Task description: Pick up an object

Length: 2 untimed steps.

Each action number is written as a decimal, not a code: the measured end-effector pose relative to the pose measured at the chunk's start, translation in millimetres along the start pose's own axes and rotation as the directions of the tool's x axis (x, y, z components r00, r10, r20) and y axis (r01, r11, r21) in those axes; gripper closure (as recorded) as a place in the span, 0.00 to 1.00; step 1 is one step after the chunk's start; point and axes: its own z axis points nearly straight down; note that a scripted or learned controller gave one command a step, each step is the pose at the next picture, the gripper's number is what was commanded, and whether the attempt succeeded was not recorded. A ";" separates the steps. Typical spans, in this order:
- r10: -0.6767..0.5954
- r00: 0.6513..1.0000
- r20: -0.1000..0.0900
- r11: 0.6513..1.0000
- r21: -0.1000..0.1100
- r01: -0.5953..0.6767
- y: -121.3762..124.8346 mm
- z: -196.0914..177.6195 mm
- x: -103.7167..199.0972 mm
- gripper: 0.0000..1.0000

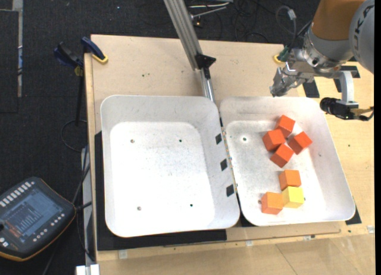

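Note:
Several small blocks lie in the right bin (333,166). A cluster of orange-red blocks (284,140) sits in the upper middle of that bin. Lower down lie an orange block (290,179), a yellow block (293,197) and another orange block (271,203) touching each other. My gripper (280,88) hangs above the bin's far rim, up and behind the red cluster, clear of all blocks. Nothing shows between its fingers, and their spread is too small to make out.
The left bin (119,149) lies beside the right one. A slanted metal pole (184,24) runs down to the gap between the bins. A blue and yellow clamp (80,53) grips the bench's left edge. A teach pendant (30,217) lies at lower left.

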 end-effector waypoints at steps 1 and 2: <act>-0.006 1.000 -0.002 1.000 0.004 0.006 3.5 -0.5 45.7 1.00; -0.005 1.000 -0.003 1.000 0.006 0.005 -3.8 0.3 90.7 1.00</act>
